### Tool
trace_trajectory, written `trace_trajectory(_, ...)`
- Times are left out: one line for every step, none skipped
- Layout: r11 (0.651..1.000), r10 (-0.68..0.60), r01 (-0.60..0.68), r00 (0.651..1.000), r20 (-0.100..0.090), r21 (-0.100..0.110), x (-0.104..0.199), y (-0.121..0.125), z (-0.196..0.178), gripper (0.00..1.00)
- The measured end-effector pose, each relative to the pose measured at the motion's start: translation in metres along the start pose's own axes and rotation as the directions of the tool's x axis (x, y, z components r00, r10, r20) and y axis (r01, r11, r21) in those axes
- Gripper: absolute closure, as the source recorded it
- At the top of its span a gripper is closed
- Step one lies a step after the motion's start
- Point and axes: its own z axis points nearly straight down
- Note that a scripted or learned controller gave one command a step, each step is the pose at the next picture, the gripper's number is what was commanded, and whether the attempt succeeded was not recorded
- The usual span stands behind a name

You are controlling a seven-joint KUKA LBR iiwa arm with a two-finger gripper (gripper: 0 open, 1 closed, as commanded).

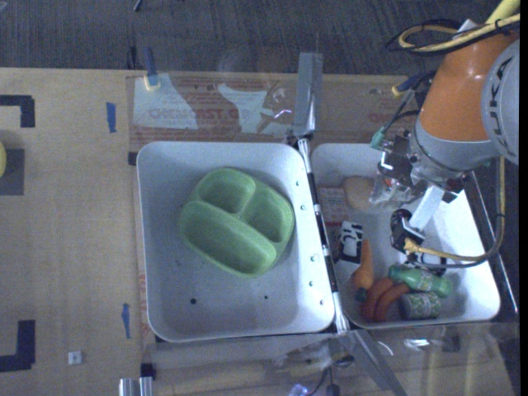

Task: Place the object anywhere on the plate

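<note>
A green plate (238, 219) with three compartments lies tilted in the left white bin (157, 246). Nothing rests on it. My gripper (386, 190) hangs over the back of the right bin (483, 295), just right of a beige rounded object (357, 192) and close to it. No object is visibly held. The arm's grey wrist and orange band (462, 81) cover the bin's back right corner.
The right bin also holds a black-and-white item (351, 239), an orange carrot (364, 266), a red piece (380, 297), a green bottle (421, 280) and a small can (421, 305) along its front. A metal divider (318, 221) separates the bins. A cable (445, 258) loops below the wrist.
</note>
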Motion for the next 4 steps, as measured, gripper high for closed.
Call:
trace_trajectory(0.999, 0.053, -0.053, 0.999, -0.001, 0.002, 0.042, -0.027, 0.045, 1.00)
trace_trajectory(0.984, 0.180, -0.180, 0.984, -0.001, 0.001, 0.101, -0.052, 0.057, 1.00)
trace_trajectory(0.901, 0.433, -0.433, 0.901, -0.001, 0.001, 0.199, -0.096, 0.095, 1.00)
trace_trajectory(0.900, 0.436, -0.436, 0.900, -0.001, 0.000, 0.231, -0.130, 0.018, 1.00)
